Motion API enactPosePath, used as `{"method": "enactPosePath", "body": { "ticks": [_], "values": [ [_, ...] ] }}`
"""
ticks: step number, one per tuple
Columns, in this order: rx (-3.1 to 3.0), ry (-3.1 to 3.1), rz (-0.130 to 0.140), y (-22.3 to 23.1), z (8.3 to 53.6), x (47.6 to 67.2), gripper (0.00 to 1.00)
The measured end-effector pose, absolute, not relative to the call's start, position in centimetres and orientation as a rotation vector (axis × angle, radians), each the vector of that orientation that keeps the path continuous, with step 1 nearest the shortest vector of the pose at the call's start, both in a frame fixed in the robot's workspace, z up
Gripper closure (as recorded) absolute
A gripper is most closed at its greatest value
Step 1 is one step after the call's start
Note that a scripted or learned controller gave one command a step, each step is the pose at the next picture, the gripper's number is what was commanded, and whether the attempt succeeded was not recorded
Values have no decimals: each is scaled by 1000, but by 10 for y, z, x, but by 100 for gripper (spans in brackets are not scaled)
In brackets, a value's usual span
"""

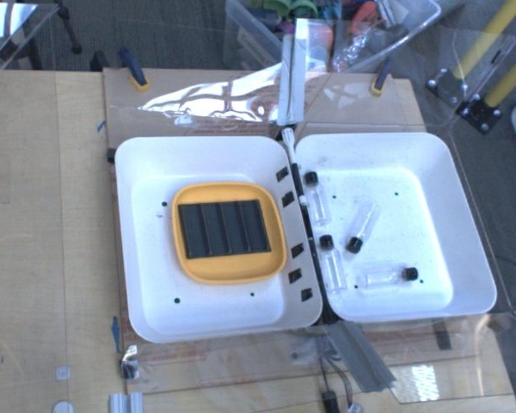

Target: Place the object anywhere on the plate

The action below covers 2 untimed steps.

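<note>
Nothing is done yet: the plate (230, 231) in the left bin (146, 317) bears nothing, four vials (360, 228) lie in the right bin (430, 157); the hand's state I cannot tell.

Lab; capped vials (361, 227); white bins (464, 222)

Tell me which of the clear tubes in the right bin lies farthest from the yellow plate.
The tube near the right bin's front right, black cap pointing right. The other three lie closer to the divider, so closer to the plate.
</note>
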State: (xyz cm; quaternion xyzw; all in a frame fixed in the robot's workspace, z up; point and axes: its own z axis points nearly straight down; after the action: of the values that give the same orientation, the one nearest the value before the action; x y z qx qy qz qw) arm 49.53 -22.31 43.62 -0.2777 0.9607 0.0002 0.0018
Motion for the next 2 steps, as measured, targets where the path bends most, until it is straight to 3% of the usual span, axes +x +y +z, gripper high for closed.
{"method": "enactPosePath", "body": {
  "ticks": [1, 2],
  "values": [
    [-1212, 2888, -4, -222, 426, 601, 100],
    [-1486, 2764, 1, -223, 436, 546, 100]
  ]
}}
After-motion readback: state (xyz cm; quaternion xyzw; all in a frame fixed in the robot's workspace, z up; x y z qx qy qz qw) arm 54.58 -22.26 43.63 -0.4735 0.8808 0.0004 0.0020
